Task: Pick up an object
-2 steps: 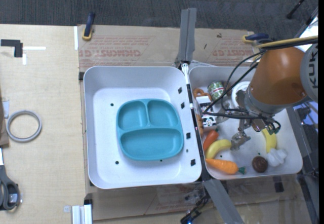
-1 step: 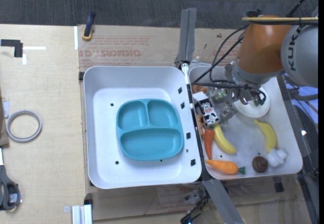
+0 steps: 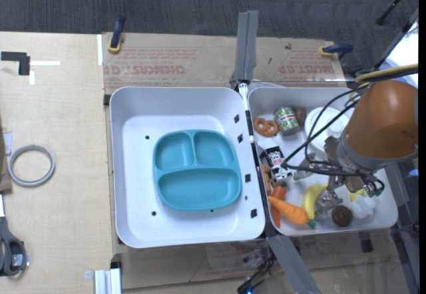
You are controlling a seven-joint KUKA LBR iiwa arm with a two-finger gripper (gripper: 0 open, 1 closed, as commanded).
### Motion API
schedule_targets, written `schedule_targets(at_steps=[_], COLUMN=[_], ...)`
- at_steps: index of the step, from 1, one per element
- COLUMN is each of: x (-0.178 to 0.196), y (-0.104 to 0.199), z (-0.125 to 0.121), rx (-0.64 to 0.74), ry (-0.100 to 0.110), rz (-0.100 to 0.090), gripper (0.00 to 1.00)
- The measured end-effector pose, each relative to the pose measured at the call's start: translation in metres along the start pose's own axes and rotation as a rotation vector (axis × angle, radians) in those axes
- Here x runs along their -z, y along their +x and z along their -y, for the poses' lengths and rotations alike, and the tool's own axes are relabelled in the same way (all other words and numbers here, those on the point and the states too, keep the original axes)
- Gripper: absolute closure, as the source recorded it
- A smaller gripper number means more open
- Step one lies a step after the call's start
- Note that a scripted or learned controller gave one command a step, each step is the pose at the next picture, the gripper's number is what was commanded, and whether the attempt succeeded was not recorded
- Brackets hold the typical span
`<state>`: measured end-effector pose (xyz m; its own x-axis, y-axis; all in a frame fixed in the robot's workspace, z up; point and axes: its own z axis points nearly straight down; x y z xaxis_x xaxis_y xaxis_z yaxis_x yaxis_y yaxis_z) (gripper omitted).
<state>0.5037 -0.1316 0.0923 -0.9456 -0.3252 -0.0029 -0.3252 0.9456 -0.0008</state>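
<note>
The right bin (image 3: pixel 299 92) holds a pretzel (image 3: pixel 265 127), a green can (image 3: pixel 287 120), a small black-and-white item (image 3: pixel 273 158), an orange carrot (image 3: pixel 290 211), a yellow banana (image 3: pixel 310 199) and a brown ball (image 3: pixel 342 215). My arm, with its orange band (image 3: pixel 386 123), hangs over this bin's right half. The gripper (image 3: pixel 327 203) sits low at the bin's front, between the banana and the brown ball. Cables and the wrist cover part of it, and I see nothing lifted off the bin floor.
The left bin (image 3: pixel 126 173) holds a teal divided plate (image 3: pixel 197 169). A grey tape ring (image 3: pixel 30 165) and scissors (image 3: pixel 10 253) lie on the bench at far left. Clamps (image 3: pixel 118 33) stand at the cardboard's back edge.
</note>
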Motion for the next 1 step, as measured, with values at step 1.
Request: schedule_targets(at_steps=[1], x=[0.028], y=[0.028], z=[0.0831], rx=[-0.038], ry=[-0.003], rz=[0.001], gripper=[0.0])
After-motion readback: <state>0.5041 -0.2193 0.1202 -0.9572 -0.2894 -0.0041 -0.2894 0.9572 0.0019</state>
